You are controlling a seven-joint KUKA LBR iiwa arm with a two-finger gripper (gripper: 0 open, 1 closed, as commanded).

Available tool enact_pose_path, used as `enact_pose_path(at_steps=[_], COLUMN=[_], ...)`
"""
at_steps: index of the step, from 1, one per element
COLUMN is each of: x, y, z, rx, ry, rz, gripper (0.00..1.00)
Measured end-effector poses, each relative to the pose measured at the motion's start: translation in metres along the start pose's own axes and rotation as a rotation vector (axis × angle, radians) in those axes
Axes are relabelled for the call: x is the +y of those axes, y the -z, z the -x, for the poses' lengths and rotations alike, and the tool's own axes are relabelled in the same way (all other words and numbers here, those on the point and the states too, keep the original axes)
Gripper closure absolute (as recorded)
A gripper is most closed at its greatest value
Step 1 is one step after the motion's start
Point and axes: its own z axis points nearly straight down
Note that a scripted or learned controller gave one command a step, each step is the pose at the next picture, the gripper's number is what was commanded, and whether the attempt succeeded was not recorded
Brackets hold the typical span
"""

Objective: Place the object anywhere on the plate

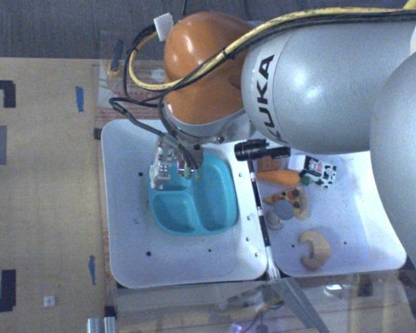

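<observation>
Turquoise divided plastic plate (194, 203) lay in the left white bin (125, 241); gripper (173, 168) hovered over its upper-left rim, grip state unclear.

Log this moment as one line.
gripper: over blue plate, left bin | grasp: cannot tell | carrot, croissant: right bin

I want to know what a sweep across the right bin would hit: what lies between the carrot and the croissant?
In the camera view, a small cluster of toy food pieces lies between the carrot and the croissant, on the right bin floor.
</observation>
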Motion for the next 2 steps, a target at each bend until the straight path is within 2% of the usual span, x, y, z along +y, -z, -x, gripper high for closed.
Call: enact_pose_path(at_steps=[1, 2], x=[0.0, -0.057], y=[0.0, 0.028], z=[0.0, 0.018], rx=[0.0, -0.005], ry=[0.0, 0.126], rz=[0.0, 0.001], gripper=[0.0, 0.0])
